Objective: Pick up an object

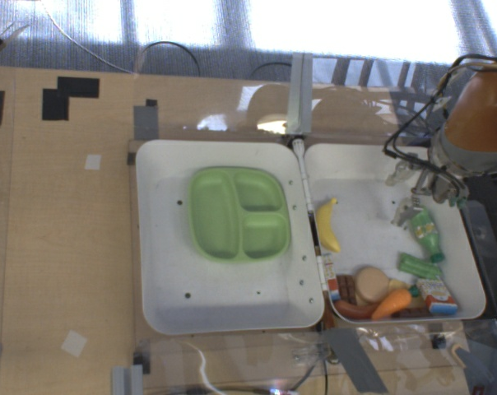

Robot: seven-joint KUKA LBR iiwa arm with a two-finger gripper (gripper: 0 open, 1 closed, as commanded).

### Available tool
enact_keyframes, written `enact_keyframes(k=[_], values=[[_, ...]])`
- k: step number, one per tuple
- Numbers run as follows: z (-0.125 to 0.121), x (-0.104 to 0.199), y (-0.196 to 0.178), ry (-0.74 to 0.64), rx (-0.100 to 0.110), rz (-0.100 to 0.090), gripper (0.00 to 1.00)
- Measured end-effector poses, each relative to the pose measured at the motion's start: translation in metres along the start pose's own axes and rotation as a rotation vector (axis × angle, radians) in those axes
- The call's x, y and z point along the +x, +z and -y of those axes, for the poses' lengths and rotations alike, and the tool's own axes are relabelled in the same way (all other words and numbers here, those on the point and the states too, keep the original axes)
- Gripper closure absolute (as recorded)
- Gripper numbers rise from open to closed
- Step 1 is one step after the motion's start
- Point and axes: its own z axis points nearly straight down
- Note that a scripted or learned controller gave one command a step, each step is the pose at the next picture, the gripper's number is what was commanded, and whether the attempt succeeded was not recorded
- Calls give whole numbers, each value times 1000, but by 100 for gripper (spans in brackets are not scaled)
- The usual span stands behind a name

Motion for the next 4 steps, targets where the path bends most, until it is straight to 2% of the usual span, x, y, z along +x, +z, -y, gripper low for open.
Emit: enact_keyframes(k=[1, 2, 3, 4], values=[[5, 26, 14, 23, -1, -13, 0], [-2, -22, 15, -49, -2, -11, 0], [2, 7, 16, 85, -2, -15, 0], [1, 1, -1, 79, 0, 3, 100]])
